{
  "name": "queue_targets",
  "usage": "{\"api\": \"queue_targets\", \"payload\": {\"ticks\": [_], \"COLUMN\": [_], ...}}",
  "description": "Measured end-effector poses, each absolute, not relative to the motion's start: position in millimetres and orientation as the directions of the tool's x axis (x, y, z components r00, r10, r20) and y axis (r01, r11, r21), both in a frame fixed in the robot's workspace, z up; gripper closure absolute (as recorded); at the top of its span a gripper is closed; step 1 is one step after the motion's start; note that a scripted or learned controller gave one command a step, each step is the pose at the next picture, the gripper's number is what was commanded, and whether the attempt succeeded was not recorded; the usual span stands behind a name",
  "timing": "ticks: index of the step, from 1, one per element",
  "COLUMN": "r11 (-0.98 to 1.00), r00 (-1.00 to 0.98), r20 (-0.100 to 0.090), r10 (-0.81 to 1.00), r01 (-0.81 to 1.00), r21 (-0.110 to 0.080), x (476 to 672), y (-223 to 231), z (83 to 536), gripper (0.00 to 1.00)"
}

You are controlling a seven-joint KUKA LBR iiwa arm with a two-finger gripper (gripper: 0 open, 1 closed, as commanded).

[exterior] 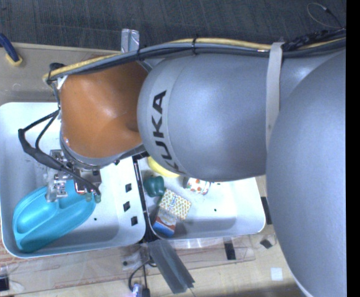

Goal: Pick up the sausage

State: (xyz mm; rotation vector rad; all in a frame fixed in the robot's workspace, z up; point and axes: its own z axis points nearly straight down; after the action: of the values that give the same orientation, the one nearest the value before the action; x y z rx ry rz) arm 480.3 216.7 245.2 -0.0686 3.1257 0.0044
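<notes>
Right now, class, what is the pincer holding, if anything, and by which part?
It cannot be told. The pincer hangs over the blue bowl in the left bin, with no sausage visible in it.

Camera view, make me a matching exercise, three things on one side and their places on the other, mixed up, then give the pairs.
Things:
1. turquoise bowl
2. patterned box
3. gripper

Places:
A. right bin, against the divider between the bins
B. front corner of the left bin
C. above the turquoise bowl's rim, in the left bin

Pairs: 1-B, 2-A, 3-C
</notes>
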Motion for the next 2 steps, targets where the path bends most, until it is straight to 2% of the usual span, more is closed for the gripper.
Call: {"api": "queue_targets", "payload": {"ticks": [1,2], "r11": [1.000,1.000], "r00": [-0.999,-0.999], "r20": [-0.039,-0.041], "r10": [-0.010,-0.014], "r01": [-0.010,-0.014], "r21": [0.012,0.012], "x": [489.4,490.6], "y": [177.7,178.3], "z": [227.4,236.9], "gripper": [1.00,1.00]}}
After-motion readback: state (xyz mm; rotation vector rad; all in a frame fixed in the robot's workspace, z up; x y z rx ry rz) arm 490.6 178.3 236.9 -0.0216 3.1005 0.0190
